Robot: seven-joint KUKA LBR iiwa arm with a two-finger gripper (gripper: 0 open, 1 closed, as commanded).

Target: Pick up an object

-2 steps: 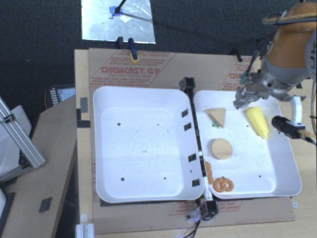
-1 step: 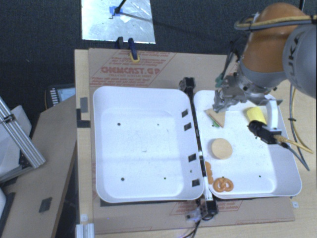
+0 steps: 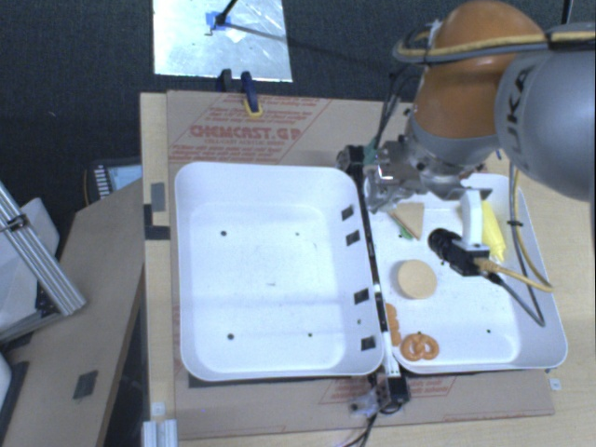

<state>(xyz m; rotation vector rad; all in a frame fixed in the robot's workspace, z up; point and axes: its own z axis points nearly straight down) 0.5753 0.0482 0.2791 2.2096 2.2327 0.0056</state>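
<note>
Roughly in the middle of the right bin (image 3: 484,333) lies a round tan disc (image 3: 416,279), flat on the white floor and touching nothing. Behind the disc, toward the far rim, a tan wedge (image 3: 411,218) lies just below the gripper (image 3: 384,190). The gripper hangs over the bin's far left corner, close beside the dividing wall. The wrist covers it from above, so I cannot tell whether it is open or closed, or whether it has hold of anything. Right of the disc and a little farther back is a yellow elongated piece (image 3: 492,234), partly hidden under the arm (image 3: 475,73). The arm's orange band and grey body overhang that far right part of the bin. In front of the disc, an orange pretzel-shaped piece (image 3: 420,346) lies close to the front rim. Just left of it, a small orange strip (image 3: 393,323) lies against the dividing wall. Left of the disc, past that wall and its row of black clips (image 3: 352,238), sits the left bin (image 3: 270,277). Both bins rest on a cardboard sheet (image 3: 251,124) with red print. Far behind the disc, a blue and yellow clamp (image 3: 247,89) grips the sheet's edge, and beyond it a shiny foil square (image 3: 222,26) lies on dark floor.
</note>
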